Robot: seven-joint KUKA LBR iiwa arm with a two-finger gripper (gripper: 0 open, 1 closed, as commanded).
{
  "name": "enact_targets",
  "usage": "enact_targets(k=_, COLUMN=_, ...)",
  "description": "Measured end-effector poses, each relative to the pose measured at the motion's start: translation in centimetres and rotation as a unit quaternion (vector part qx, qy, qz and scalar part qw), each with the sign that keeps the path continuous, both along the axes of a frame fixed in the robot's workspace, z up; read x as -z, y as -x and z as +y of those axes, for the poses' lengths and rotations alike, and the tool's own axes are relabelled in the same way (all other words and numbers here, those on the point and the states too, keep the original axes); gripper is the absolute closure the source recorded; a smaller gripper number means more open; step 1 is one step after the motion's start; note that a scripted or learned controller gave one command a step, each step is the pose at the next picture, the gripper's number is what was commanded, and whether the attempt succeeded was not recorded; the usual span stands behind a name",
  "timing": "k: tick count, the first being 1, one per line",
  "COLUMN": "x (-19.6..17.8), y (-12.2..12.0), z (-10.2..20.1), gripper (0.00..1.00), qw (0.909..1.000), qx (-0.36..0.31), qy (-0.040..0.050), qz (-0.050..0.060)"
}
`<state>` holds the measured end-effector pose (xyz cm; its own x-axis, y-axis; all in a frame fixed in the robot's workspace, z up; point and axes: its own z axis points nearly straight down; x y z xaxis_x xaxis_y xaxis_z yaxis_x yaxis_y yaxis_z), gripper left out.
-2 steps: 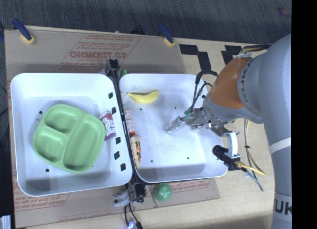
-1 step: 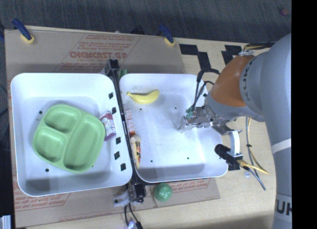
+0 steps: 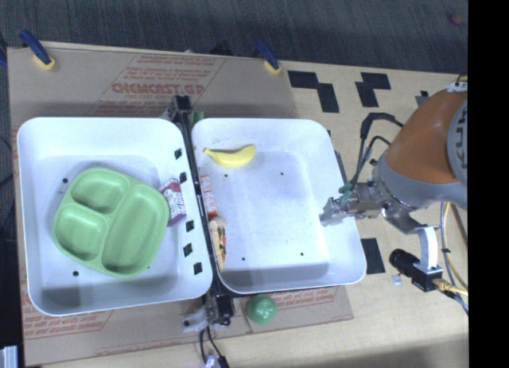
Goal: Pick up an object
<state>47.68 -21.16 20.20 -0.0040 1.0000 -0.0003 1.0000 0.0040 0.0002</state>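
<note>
While over the right bin's point(image 3: 347, 241) rim, fingers point(image 3: 332, 214) grip nothing visible.

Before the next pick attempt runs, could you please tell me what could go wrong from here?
1. The gripper sits at the right bin's right wall, far from the banana; a descent here would likely hit the rim or grab nothing.
2. The packets lie against the divider between the bins, so fingers may catch the wall.
3. The green ball rests outside the bins near the bench edge and could roll off if bumped.

One fixed camera looks down aslant on both bins point(image 3: 32, 223).
</note>
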Motion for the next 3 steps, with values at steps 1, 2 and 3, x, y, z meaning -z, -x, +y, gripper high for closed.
enact_targets(k=1, x=-0.67, y=-0.04, z=0.01, gripper=1.0, qw=1.0, qx=-0.001, qy=0.0003, qz=-0.001)
enact_targets(k=2, x=-0.99, y=-0.06, z=0.0, gripper=1.0, qw=1.0, qx=-0.001, qy=0.0008, qz=-0.001)
enact_targets(k=3, x=-0.99, y=-0.06, z=0.0, gripper=1.0, qw=1.0, qx=-0.001, qy=0.001, qz=-0.001)
